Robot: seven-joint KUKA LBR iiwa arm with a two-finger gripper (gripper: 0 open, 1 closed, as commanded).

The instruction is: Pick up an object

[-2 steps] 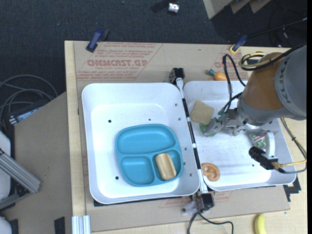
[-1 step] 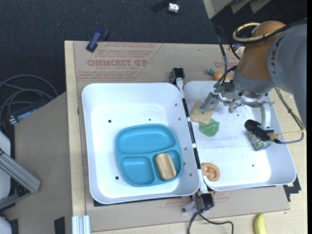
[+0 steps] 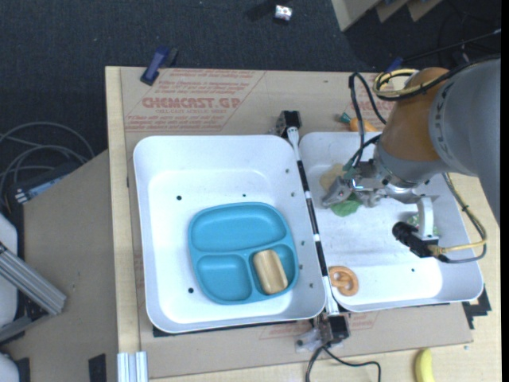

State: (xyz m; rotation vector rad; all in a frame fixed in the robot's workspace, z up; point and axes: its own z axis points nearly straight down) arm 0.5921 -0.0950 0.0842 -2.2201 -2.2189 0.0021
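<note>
We take the target to be the small green thing lying near the left wall of the right bin, in its upper half, with a pale yellowish piece just above it that may be a separate item or part of the same one; we cannot tell which. The gripper is down right at this spot, its metal fingers pointing toward the divider between the two bins and sitting over or against the green thing. We judge that we are at the grasp step: the reach is done and the closing or the lift is what matters now. The fingers look slightly apart, but they are small and cluttered by cables, and we cannot tell whether they are clamped on the green thing or merely resting beside it, so we do not claim a hold. The next move calls for a firm close on the green thing and then a straight lift clear of the bin wall. Further out, a tan pretzel-like ring lies near the right bin's lower left corner, and in the left bin a blue divided plate carries a brown roll in its lower right compartment.
</note>
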